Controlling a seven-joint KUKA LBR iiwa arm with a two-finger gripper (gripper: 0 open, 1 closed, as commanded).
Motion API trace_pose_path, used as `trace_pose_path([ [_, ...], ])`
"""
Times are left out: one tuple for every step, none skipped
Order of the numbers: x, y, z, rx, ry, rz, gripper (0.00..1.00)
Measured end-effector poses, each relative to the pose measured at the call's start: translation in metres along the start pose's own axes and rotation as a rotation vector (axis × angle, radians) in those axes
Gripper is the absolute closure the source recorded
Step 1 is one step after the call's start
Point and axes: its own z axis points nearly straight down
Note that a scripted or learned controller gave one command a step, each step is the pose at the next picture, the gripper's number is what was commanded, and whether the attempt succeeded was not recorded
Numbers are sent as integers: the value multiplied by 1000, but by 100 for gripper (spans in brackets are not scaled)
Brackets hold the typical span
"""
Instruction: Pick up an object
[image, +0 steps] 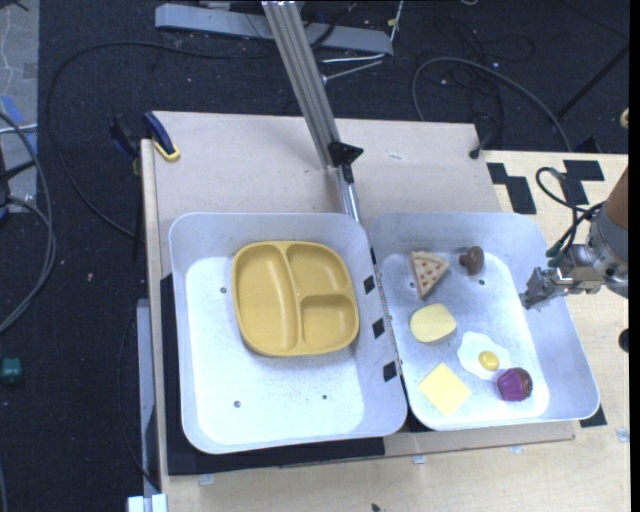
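The right bin (560, 330) holds several toy foods: a pizza slice (428, 271), a brown mushroom-like piece (471, 260), a pale yellow potato-like piece (433, 323), a fried egg (483, 356), a yellow cheese square (444, 389) and a purple piece (514, 384). My gripper (537, 291) hangs over the right rim of that bin, to the right of the foods and apart from all of them. Nothing shows between its tips.
The left bin (200, 400) bears a yellow divided plate (295, 297). A slanted metal pole (310, 85) runs from the top down to the gap between the bins. Cables lie on the dark floor around the bench.
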Motion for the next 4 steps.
trace_pose_path([
  [59,0,-11,4,4,-5,100],
  [115,0,-1,6,4,-5,100],
  [165,10,-2,3,4,-5,100],
  [218,7,5,6,4,-5,100],
])
